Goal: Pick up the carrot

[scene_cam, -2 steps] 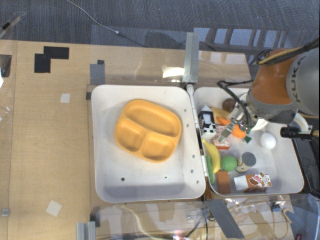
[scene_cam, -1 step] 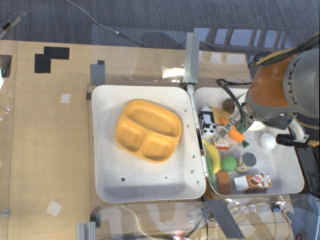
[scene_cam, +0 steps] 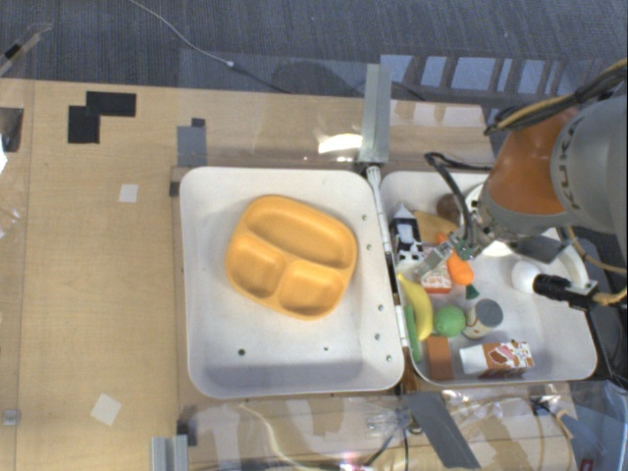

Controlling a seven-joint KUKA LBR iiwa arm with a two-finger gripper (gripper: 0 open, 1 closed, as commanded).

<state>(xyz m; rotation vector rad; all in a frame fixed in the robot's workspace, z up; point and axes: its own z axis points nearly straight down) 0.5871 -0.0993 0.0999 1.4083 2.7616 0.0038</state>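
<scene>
While the grey arm with its orange band reaches in from the right, the tool is seen low over the right-hand bin, directly above the carrot. The carrot, a small orange piece with a green tip, lies near the middle of that bin, and the tool's tip appears to meet its upper end; whether the carrot is gripped cannot be told, since the state of the tool is hidden by the wrist and cables. Beside the carrot, to its left, a small red-and-white packet is seen, and further left a yellow banana lies along the bin's left wall. Just below the carrot a green round fruit rests, with a grey can to its right. A red-and-brown carton is laid at the near edge of the bin, and a brown block sits to its left. A black-and-white box is placed near the upper left corner. In the left-hand bin, a yellow divided plate is set. Both bins are carried by the wooden counter.
</scene>
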